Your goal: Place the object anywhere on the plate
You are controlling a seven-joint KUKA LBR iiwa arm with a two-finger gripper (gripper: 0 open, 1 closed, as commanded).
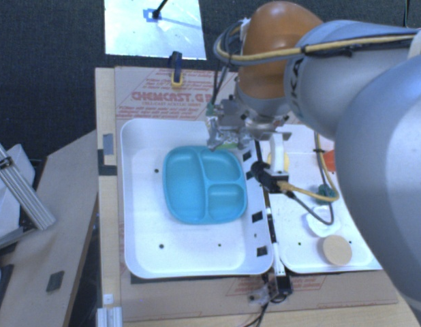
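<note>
The two-finger gripper [221, 136] hovers over the blue compartmented plastic plate's [204, 184] far edge, its finger spread and contents impossible to tell.

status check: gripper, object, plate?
Gripper over the blue plate's back edge, something small and green at its tip. Tan disc in right bin. Plate unobstructed.

I see a light blue plate [204, 186] in a white bin [144, 251]. The right bin [302, 254] holds a tan disc [335, 250]; the arm [360, 80] is grey with an orange band [272, 43].
</note>
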